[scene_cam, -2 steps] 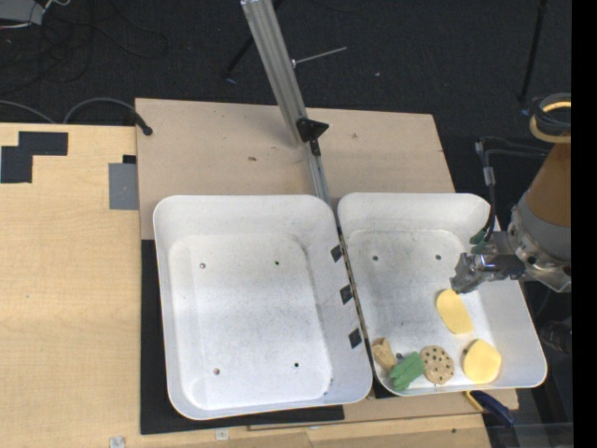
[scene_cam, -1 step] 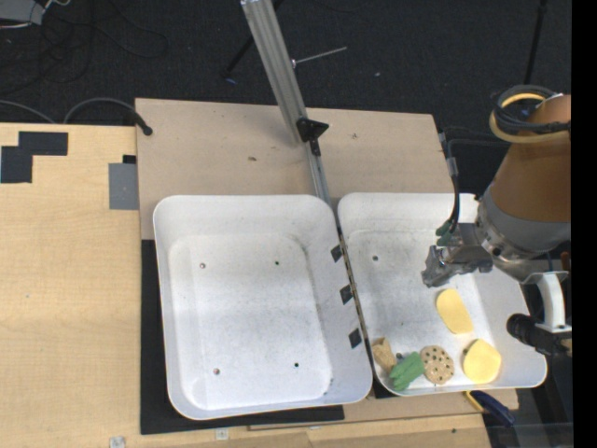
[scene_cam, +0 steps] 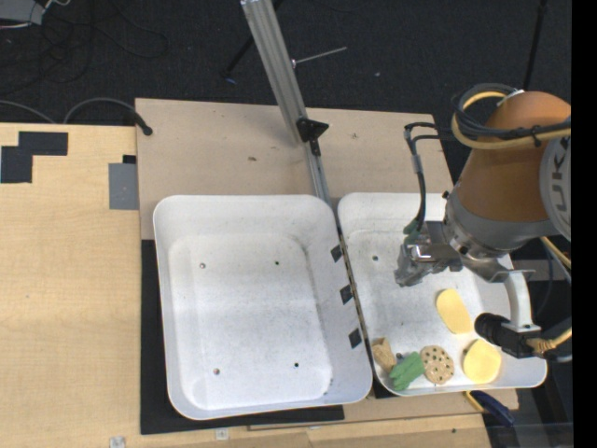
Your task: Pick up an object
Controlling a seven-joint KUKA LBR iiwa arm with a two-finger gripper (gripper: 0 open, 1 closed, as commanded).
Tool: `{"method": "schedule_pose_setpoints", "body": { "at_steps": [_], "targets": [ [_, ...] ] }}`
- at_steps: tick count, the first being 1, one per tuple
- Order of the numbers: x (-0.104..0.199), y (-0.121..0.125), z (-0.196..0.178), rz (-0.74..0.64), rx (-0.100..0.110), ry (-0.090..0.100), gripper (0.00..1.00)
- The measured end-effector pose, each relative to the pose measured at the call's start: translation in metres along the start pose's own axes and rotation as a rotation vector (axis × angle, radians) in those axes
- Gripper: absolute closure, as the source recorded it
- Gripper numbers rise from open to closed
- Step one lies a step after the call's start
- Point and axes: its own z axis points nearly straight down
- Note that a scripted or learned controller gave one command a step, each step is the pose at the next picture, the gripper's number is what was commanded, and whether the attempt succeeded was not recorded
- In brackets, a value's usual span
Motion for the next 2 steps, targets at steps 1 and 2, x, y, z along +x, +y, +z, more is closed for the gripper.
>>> {"method": "schedule_pose_setpoints", "body": {
  "at_steps": [1, 2],
  "targets": [
    [0.05, 0.012, 0.001, -0.001, 0.0, -0.001, 1.0],
    [0.1, 0.016, 0.022, 0.001, 0.004, -0.001, 1.0]
  ]
}}
